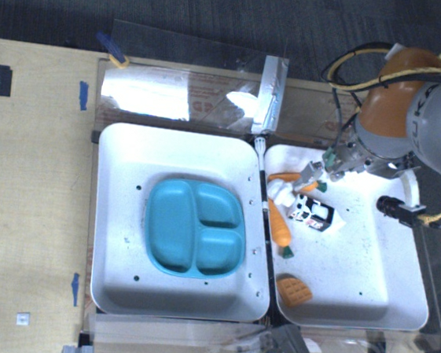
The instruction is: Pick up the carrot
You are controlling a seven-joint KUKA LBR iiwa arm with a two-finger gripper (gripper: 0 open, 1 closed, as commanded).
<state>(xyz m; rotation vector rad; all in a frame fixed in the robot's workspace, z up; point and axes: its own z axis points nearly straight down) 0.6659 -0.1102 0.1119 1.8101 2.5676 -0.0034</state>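
Carrot [279, 226]: lies in the right bin [364, 303], against its left wall, orange body running up-left to down-right, green tip at the lower end.
Second orange piece [285, 176]: near the bin's upper left corner, just above the carrot.
Black-and-white item [311, 213]: just right of the carrot.
Brown ridged item [294, 291]: below the carrot, near the front wall.
Claw [312, 180]: low over the upper left of the right bin, above the carrot and apart from it; its opening cannot be told.
Left bin [115, 199]: holds a blue divided tray [196, 226].
Desk [19, 204]: light wood, carrying both bins.
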